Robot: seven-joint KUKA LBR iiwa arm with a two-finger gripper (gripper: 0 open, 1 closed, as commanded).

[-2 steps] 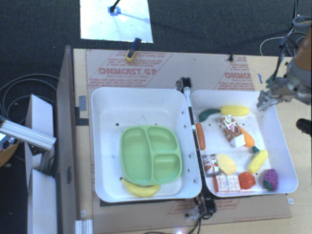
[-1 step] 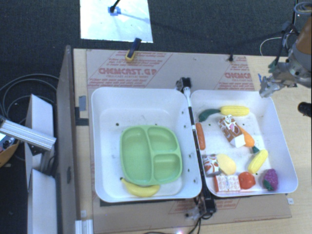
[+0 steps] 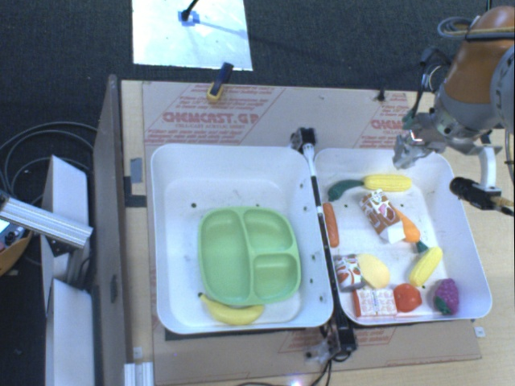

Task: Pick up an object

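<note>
Corn cob (image 3: 387, 182) lies at twelve o'clock in the right bin (image 3: 469, 240); the gripper (image 3: 405, 153) hovers just beside it at one o'clock, grip state unclear.

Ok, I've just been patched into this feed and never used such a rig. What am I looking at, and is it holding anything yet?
One fixed camera looks down at a slant on a bench. The grey and orange arm reaching in from the right is the robot; its claw hangs over the far edge of the right bin, with nothing visibly in it. That bin holds toy food: corn, a carrot, a tomato, grapes, small cartons. The left bin holds a green divided tray and a banana. Nothing has been picked up yet.
</note>
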